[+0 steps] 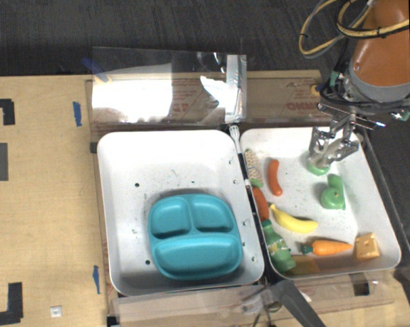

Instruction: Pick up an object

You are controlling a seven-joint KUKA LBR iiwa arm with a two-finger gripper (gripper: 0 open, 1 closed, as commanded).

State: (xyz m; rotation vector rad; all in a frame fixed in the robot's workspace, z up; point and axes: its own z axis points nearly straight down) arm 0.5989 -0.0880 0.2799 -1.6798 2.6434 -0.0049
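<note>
My gripper [334,149] hangs low over the far part of the right bin [375,186], below the orange wrist band. A pale green round piece [318,165] lies right under its left side, partly covered by it. Whether they touch cannot be made out. Just in front lies a green pepper [333,193]. A red chili [275,177] lies to the left. Nearer the front are a yellow banana [294,221], an orange carrot [331,247] and a tan block [367,247].
Along the right bin's left wall lie a corn cob [252,165], an orange-red piece [261,203] and a green piece [282,255]. The left bin [124,170] holds a teal divided tray [193,236]. Yellow cables [331,25] loop above the arm.
</note>
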